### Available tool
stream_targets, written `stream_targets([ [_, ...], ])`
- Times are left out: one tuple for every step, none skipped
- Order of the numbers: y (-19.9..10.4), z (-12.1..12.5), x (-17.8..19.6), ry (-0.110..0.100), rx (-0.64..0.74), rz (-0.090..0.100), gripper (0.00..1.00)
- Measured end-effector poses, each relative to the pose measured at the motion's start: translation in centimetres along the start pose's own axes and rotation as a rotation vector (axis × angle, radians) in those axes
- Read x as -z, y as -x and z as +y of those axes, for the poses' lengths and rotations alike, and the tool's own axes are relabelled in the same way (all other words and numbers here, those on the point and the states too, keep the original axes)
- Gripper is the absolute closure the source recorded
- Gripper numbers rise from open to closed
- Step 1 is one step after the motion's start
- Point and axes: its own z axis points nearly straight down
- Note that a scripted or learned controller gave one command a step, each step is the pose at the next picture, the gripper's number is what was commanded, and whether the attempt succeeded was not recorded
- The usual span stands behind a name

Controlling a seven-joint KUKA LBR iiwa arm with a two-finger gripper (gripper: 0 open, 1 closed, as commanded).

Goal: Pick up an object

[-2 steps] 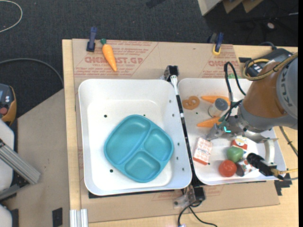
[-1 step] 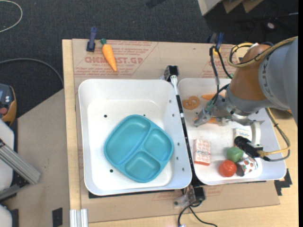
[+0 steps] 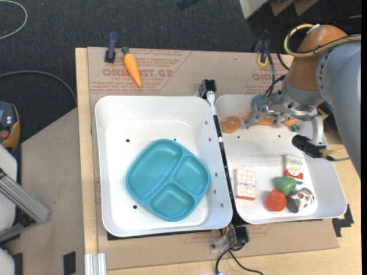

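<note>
Whether jaws are released or clenched cannot be told; the gripper [image 3: 265,112] is seen at the right bin's [image 3: 321,211] far edge, near an orange ring [image 3: 230,124].

— Where am I steering this arm [image 3: 321,67] today?
— A robotics lab, I'd say: my desk [image 3: 166,67] is a printed cardboard sheet held by blue clamps [image 3: 110,46], two white bins [image 3: 109,153] sit side by side, loose cables [image 3: 17,16] trail over dark carpet [image 3: 143,10].
</note>
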Motion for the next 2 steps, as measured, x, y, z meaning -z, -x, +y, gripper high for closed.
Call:
stream_targets([
  [5.7, -6.4, 6.3, -0.004, -0.007, 0.001, 0.0],
  [3.9, -1.7, -0.3, -0.003, 0.003, 0.003, 0.0],
])
